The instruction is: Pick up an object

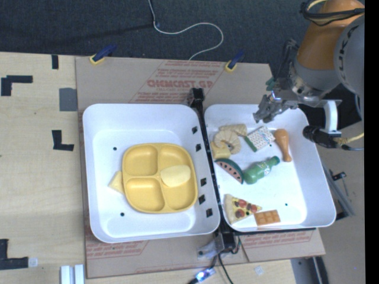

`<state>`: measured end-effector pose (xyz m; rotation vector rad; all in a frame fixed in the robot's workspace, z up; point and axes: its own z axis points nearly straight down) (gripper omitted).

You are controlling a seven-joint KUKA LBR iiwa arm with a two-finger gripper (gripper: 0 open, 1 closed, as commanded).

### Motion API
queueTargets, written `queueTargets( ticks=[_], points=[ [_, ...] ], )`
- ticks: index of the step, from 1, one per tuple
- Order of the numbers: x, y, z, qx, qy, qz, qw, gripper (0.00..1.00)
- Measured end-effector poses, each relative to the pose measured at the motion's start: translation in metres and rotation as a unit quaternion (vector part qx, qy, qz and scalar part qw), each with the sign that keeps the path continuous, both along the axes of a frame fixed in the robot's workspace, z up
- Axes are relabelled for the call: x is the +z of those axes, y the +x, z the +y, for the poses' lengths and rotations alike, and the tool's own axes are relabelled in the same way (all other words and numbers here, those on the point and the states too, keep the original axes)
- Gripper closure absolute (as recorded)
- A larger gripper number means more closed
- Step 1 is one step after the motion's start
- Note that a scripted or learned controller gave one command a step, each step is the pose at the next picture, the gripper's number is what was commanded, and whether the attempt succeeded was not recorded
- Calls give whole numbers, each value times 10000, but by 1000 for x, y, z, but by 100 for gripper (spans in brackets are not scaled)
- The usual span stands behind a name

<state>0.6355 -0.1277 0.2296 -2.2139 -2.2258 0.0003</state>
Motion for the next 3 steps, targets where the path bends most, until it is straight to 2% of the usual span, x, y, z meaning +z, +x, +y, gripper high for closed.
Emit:
queueTargets(
  ticks=[1, 2, 3],
  points=[
    [-10, -25, 51, -1, -2, 9, 10000, 100],
    [-7, -25, 103, 8, 2, 2, 10000, 100],
    [4, -41, 110, -12, -3, 5, 10000, 100]
  ],
)
